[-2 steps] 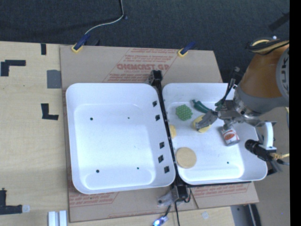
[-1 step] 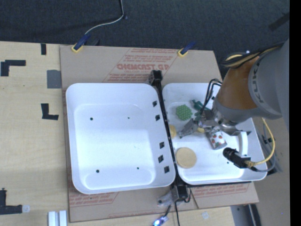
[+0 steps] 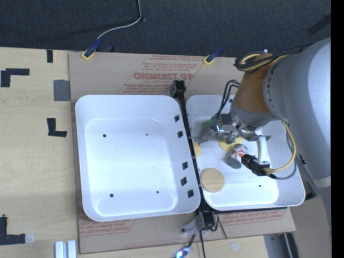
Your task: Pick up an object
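Note:
The arm reaches down into the right bin (image 3: 279,198), and its gripper (image 3: 223,135) sits low among a small cluster of objects near the bin's left side. A green item (image 3: 207,126) lies just left of the gripper, and a yellow piece (image 3: 224,142) shows right under it. A small red-and-white cylinder (image 3: 237,153) lies beside the gripper's lower right. A tan wooden disc (image 3: 213,179) rests on the bin floor nearer the front. The wrist hides the fingers.
The left bin (image 3: 129,155) stands beside the right one, with a black divider (image 3: 185,144) between them. Both bins sit on a cardboard sheet (image 3: 156,77). A black cable (image 3: 258,168) loops off the wrist over the right bin.

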`<state>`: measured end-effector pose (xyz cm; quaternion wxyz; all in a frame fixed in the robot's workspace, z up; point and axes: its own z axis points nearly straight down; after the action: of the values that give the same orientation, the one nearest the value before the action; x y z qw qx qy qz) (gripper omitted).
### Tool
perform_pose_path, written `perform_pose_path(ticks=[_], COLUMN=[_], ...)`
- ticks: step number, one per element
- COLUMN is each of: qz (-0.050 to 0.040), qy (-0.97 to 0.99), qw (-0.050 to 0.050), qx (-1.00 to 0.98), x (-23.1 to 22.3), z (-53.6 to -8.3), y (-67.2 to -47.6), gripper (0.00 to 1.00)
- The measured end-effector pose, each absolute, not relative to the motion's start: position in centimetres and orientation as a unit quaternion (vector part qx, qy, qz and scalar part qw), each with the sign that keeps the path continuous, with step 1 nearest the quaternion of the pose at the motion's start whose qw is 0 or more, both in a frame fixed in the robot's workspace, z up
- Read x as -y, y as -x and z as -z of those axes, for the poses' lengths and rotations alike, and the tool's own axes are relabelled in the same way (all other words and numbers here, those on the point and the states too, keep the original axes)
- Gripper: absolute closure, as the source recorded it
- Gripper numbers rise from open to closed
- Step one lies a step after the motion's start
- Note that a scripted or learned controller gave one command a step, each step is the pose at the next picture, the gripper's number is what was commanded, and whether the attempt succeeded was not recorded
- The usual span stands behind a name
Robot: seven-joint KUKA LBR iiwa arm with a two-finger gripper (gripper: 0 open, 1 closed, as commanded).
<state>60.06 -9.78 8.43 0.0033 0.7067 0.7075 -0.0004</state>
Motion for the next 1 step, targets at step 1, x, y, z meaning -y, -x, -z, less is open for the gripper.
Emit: perform_pose_path(ticks=[1], qz=[-0.0007], qy=[-0.706], qw=[0.002], qx=[-0.708], x=[10.33], z=[-8.48], y=[-64.39], gripper=[0.00])
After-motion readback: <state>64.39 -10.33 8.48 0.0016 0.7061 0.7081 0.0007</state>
